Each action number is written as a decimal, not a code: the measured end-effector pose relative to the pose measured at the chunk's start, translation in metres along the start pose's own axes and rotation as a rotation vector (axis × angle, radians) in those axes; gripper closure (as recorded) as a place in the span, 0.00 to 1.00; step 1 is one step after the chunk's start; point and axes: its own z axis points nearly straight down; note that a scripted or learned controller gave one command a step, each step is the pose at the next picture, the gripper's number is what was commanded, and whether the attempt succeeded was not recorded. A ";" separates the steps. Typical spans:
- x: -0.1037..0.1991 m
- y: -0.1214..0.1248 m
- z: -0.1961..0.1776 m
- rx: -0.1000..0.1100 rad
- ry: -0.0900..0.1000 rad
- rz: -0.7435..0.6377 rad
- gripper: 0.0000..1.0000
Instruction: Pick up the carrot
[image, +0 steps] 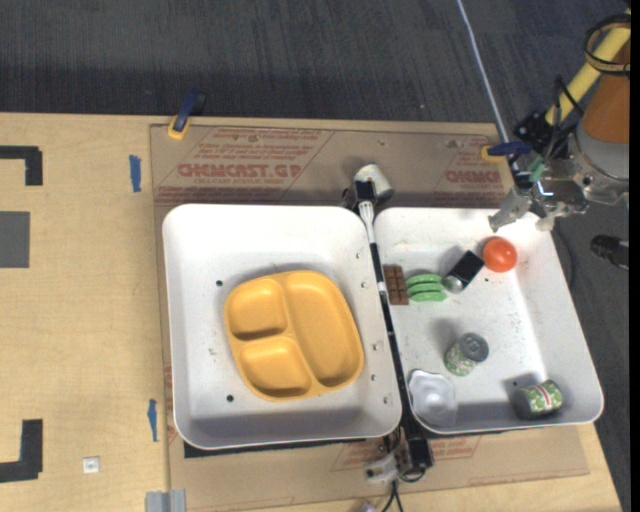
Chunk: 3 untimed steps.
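The pale wooden bench (80, 330) lies nearest, with black tape marks near its left edge, and a brown printed cardboard sheet (250, 160) lies on it under both bins; dark carpet runs beyond the far edge. My gripper (512, 213) hangs over the far right corner of the right bin (570, 340); I cannot tell from here whether my jaws are released or clenched, and nothing shows between them. The left bin (190, 300) holds a yellow divided plate (292, 333). In the right bin the carrot (500, 254), a rounded orange shape, sits near the far wall just below my gripper, with a small black block (463, 269) just beside it. Left of these lie a green ridged piece (427, 288) and a brown bar (395, 285). Nearer lie a clear cup (432, 392), a green can (538, 398) and a silver can (466, 353).
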 end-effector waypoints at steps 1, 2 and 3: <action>0.000 0.001 -0.011 -0.003 -0.002 -0.002 1.00; -0.021 -0.091 -0.017 0.002 0.001 0.218 1.00; -0.016 -0.140 -0.052 0.003 0.001 0.353 1.00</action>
